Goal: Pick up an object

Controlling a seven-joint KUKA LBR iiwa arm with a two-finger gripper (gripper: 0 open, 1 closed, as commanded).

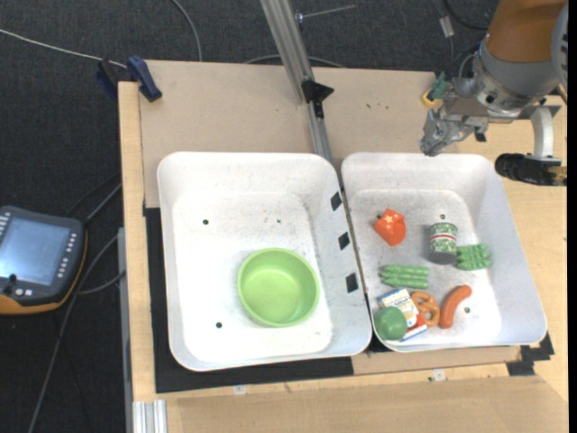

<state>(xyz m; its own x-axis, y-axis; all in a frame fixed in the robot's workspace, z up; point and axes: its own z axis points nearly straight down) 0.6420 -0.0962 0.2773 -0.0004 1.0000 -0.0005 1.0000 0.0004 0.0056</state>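
Over on the left, the left bin [180, 188] holds a single lime-green bowl [278, 286], sitting upright toward its near right part. The right bin [505, 242] carries everything else: a red pepper-shaped toy [390, 227] near its middle, a small green-labelled can [443, 240] to the right of it, and a bumpy green toy vegetable [473, 257] touching the can's right side. Nearer to me lie a green pea pod [404, 275], a small printed snack box [410, 308] with a green ball [391, 323] against its near left corner, and an orange-red sausage-like piece [453, 304] to the right.

The pincer [439, 140] hangs above the far rim of the right bin, well apart from all the toys. Its tips point down and nothing sits between them, but whether they are spread or closed I cannot tell. The surface [234, 106] beyond the bins is plain brown board.
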